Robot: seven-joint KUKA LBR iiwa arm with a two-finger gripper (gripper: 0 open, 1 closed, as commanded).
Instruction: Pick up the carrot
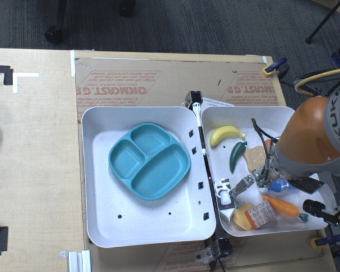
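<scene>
Toward five o'clock in the right-hand shallow white bin (238, 113), we find the small orange tapered carrot (281, 205), lying flat on the bin floor with its thick end pointing toward ten o'clock. Just at its eight o'clock sits a yellow-and-red wrapped snack item (252, 215), close to touching it; at its twelve o'clock a small blue object (278, 186) rests beneath the arm. Further out, toward eleven o'clock, lie a dark green pepper (236, 153) and a yellow banana (225, 134). Our gripper (242, 186) hangs at about nine o'clock from the carrot, near it but apart; we cannot tell its state. We judge the pick not yet done: the carrot is ungrasped, so approach, closing and lifting remain. The left white bin (96, 220) holds a teal divided plate (150, 161).
</scene>
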